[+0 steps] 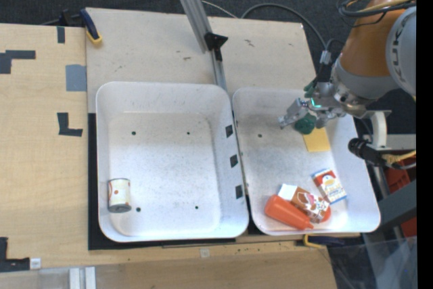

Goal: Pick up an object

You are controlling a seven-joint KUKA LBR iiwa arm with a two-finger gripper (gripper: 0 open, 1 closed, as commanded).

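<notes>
My gripper point(298, 116) hangs over the upper part of the right bin point(264, 159), reaching in from the right. A dark green piece point(306, 124) sits right under it; whether it is held is unclear. Just below lies a flat yellow item point(316, 141). At the bin's front right lie an orange cone-shaped object point(283, 211), a red and white item point(311, 204) and a small red, white and blue box point(329, 186). A small can point(119, 195) with a red and white label stands in the left bin's front left corner.
The left bin point(162, 105) adjoins the right one along a raised middle rim point(233, 152). A slanted metal pole point(193, 0) crosses the back of the bench. A yellow and blue clamp point(90, 26) lies at the back left.
</notes>
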